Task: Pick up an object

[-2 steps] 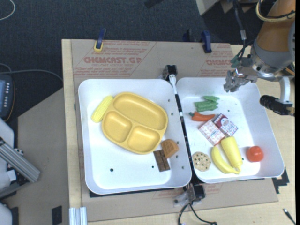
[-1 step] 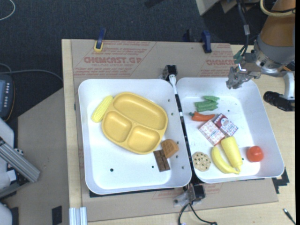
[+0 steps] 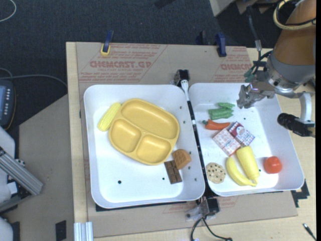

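Tabletop (image 3: 75,134): carries two white bins side by side.
Left bin (image 3: 95,149): yellow divided tray (image 3: 143,132), corn cob (image 3: 109,116) touching its edge, brown pieces (image 3: 178,164) near the divider.
Right bin (image 3: 291,169): candidate objects, closely packed. Banana (image 3: 243,167), carton (image 3: 233,137), tomato (image 3: 272,164), carrot (image 3: 216,125), green beans (image 3: 220,109), cookie (image 3: 215,172).
Pincer (image 3: 246,100): above the right bin's far side, near the beans; whether open or closed cannot be told.
Risk: beans are thin and flat, so a descent here may close on nothing; carrot may roll away.

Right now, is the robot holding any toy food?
No. The gripper hangs above the right bin, near the green beans, with nothing between its fingers.
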### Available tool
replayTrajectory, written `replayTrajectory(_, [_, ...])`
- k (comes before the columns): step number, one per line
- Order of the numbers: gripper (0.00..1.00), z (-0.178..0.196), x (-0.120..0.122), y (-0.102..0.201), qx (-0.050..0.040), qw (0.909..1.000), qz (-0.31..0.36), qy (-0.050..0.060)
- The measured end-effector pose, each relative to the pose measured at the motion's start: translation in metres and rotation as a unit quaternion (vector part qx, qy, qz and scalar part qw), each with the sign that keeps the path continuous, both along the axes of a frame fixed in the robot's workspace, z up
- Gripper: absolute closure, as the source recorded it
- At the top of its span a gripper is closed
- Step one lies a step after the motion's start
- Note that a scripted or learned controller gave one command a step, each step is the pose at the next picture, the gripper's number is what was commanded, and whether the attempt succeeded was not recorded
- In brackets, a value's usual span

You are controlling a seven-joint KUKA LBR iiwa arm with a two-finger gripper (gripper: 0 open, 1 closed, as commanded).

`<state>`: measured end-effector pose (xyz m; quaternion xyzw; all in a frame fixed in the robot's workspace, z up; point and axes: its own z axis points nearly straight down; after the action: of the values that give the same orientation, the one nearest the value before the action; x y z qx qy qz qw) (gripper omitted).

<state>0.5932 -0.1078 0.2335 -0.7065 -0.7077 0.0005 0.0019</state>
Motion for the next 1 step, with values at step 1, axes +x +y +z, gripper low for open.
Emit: replayTrajectory(1, [1.00, -0.0091, -0.0579, 0.0217, 0.0003, 1.0000, -0.001, 0.002])
